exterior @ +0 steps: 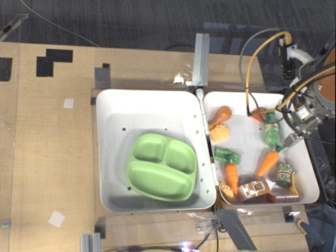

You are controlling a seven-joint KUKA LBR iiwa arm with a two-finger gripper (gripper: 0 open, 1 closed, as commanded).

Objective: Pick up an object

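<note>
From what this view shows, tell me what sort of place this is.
Probably a robotics lab bench for pick-up trials: two white bins side by side, toy food such as a carrot, and the robot arm with loose cabling.

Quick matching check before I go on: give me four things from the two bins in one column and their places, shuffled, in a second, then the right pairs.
Things:
1. green divided plate
2. corn cob
3. small can
4. green bottle

Places:
A. right bin, near its right wall, low
B. left bin
C. right bin, beside the divider, upper part
D. right bin, upper right, near the gripper

Pairs: 1-B, 2-C, 3-A, 4-D
</note>
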